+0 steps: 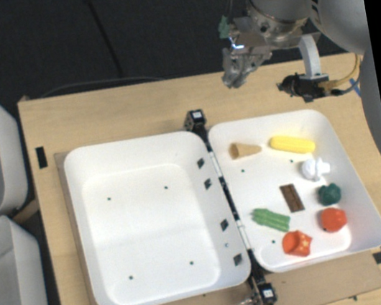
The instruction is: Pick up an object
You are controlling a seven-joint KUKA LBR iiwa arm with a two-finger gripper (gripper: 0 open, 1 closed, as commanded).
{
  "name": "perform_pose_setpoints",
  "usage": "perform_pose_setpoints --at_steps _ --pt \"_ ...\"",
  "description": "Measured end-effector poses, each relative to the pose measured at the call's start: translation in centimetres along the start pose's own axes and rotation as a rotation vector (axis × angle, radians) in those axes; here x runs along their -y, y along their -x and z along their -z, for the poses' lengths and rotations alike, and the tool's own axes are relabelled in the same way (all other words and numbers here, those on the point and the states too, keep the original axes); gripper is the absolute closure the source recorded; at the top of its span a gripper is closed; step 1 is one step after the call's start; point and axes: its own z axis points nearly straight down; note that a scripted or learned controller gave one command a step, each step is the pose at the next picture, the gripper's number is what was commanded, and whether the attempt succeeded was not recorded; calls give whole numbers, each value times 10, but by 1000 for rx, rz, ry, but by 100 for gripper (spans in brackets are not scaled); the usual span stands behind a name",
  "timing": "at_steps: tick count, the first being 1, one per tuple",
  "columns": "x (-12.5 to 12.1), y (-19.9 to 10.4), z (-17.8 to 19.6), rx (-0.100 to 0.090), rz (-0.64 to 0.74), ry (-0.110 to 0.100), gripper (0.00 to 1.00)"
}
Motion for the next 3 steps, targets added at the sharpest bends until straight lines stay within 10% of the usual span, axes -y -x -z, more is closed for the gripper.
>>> perform_pose_setpoints --at_steps 1,2,3 --pt "-6 -8 161 1 1 4 100" --pt "-4 24 102 3 -8 -21 100" --pt "-6 29 213 2 0 -3 100"
